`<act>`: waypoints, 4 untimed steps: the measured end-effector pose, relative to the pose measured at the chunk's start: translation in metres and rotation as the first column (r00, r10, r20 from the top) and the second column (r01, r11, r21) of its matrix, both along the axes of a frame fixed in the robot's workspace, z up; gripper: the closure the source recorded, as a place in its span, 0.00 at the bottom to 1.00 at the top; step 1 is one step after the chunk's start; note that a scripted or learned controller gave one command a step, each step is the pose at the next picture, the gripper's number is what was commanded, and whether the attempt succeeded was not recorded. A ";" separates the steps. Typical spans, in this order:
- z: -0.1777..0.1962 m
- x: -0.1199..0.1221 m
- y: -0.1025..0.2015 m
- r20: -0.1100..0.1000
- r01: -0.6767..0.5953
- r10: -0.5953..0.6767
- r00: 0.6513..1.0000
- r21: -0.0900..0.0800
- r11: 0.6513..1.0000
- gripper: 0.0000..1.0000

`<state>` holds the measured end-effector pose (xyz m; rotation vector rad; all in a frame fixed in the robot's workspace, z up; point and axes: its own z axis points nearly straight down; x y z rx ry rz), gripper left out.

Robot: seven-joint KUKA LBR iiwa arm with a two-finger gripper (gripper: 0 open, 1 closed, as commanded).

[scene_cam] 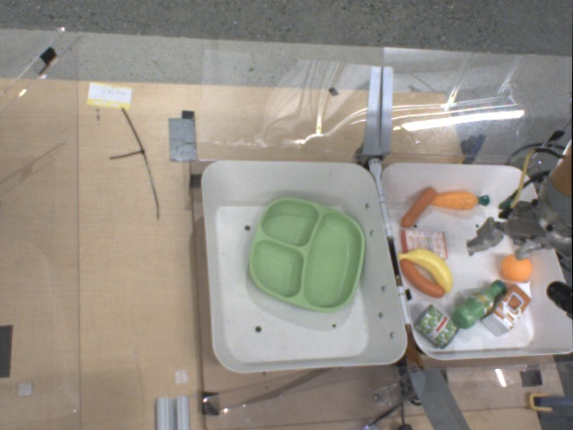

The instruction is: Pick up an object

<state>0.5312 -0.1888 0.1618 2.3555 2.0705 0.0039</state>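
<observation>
- The likeliest thing to be picked is judged to be the small orange fruit point(516, 268), a round toy lying in the right bin point(466, 351), just below the pincer point(486, 237) and slightly toward the arm's side of it.
- It is judged to be light, hard plastic with a smooth skin: stiff enough to be squeezed without damage, but rounded and slippery, so it may roll or squirt out if it is pinched off-centre. Hold is best taken across its widest middle, from straight above.
- The pincer is seen as a grey shape low over the bin floor, with nothing visible between its tips; whether it is released or clenched cannot be told at this size.
- Just below the fruit, a small brown-and-white carton point(507, 309) is lying, and touching that carton on the far side from the arm is a green bottle point(478, 307); crowding there may hinder a grasp.
- Above the pincer, a carrot point(455, 201) is lying, with a sausage point(418, 206) beyond it.
- Away from the arm, past the pincer, a red-and-white packet point(423, 242), a banana point(428, 263) over a red sausage point(429, 281), and a green can point(436, 325) are found.
- Well beyond these, in the left bin point(224, 267), a green divided plate point(307, 254) is resting.
</observation>
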 end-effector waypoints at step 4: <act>-0.051 0.063 0.081 0.017 0.111 -0.111 0.994 0.001 0.994 1.00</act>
